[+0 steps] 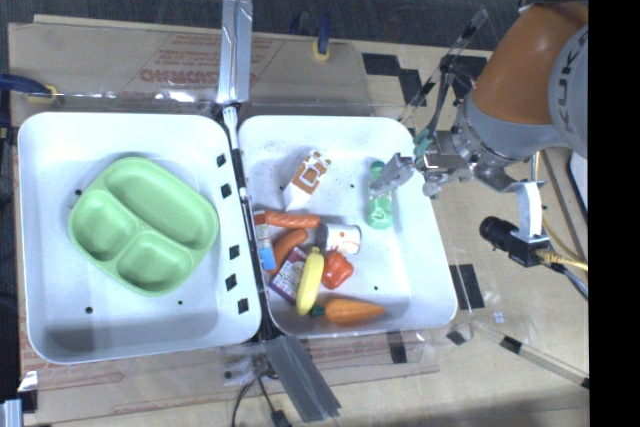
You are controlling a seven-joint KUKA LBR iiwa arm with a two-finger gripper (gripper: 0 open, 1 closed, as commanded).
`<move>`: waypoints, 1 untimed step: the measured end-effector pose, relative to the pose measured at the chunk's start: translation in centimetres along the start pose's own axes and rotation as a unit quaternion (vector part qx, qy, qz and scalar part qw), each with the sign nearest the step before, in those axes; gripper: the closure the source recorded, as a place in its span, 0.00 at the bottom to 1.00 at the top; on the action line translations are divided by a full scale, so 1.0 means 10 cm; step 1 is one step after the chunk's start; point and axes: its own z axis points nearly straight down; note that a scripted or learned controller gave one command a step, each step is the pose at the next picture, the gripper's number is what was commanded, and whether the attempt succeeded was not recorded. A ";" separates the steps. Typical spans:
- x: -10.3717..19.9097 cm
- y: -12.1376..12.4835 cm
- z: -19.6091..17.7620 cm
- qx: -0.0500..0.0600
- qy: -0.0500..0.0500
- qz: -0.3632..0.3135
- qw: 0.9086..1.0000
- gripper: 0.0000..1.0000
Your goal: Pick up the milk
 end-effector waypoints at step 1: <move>-0.07 -0.12 -0.86 -0.002 0.000 0.098 0.995 0.00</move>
